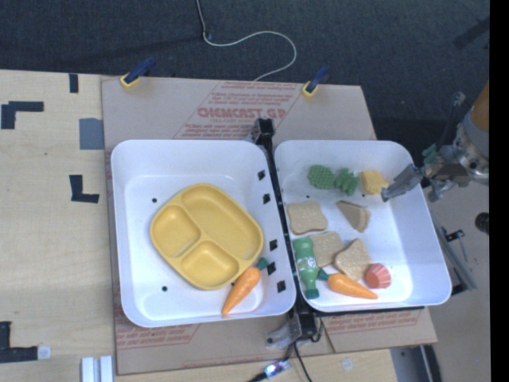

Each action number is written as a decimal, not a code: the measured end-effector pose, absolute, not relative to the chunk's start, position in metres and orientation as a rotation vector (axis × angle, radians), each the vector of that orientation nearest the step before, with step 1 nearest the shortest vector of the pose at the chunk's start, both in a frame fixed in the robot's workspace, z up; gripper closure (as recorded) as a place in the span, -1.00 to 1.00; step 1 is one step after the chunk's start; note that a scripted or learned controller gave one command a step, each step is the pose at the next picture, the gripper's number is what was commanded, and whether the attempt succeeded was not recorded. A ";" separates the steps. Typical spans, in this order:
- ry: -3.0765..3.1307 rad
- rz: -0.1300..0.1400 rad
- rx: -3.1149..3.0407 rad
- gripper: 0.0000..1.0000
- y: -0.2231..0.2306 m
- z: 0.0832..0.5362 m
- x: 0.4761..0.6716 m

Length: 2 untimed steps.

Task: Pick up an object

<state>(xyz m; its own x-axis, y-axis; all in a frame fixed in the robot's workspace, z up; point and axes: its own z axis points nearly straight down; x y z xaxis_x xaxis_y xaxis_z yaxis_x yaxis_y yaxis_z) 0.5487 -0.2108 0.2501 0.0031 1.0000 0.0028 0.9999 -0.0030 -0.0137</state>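
The gripper [391, 191] enters from the right and sits above the right bin's [413, 289] upper right area, its dark tip just beside a yellow toy piece [372, 182]. Whether it is open or closed cannot be determined at this resolution, and no object is visibly held.

Right bin, shallow white plastic with rounded corners. Contents:
- Yellow toy piece, near the top right.
- Green bumpy vegetable [332, 178], knobbly surface, left of the yellow piece.
- Four tan bread-like slices: one [306, 216] squarish at centre left, one [355, 214] wedge-shaped to its right, one [327, 247] lower centre, one [354, 259] lower right of it.
- Green bottle [305, 267], lying along the left wall.
- Orange carrot [350, 286], tapered, lying near the front wall.
- Small red ridged piece [378, 275], just right of that carrot.

Left bin [131, 213], same form. Contents:
- Yellow compartment tray [206, 235], smooth, rounded, with three recesses, set at an angle.
- A second orange carrot [242, 290] with a green top, touching the tray's lower right edge.

Both bins rest on a cardboard sheet [238, 110] with red print.
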 end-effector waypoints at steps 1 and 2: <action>-2.221 0.002 -2.220 -1.00 -0.210 0.257 0.551; -2.220 0.005 -2.218 -1.00 -0.208 0.214 0.552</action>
